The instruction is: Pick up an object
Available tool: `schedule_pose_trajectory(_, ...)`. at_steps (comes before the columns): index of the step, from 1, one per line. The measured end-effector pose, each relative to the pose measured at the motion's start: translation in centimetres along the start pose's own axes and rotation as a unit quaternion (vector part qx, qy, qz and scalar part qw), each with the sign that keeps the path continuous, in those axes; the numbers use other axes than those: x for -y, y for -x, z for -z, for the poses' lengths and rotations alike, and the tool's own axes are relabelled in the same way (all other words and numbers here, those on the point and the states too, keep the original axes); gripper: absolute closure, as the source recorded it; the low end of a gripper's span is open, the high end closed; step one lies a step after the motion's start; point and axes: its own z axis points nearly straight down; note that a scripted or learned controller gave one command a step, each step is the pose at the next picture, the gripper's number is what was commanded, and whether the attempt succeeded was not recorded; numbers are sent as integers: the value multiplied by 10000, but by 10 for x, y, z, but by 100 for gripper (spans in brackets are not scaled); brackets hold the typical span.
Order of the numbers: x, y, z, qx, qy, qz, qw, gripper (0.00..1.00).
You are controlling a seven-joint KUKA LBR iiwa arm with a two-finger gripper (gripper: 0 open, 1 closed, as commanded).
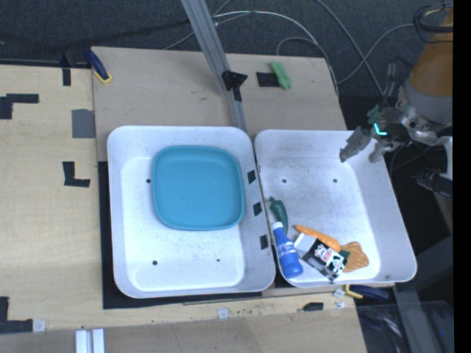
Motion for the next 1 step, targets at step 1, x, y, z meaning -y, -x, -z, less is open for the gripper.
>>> schedule_pose_trajectory(1,0,0,0,0,-1,0,10000,0)
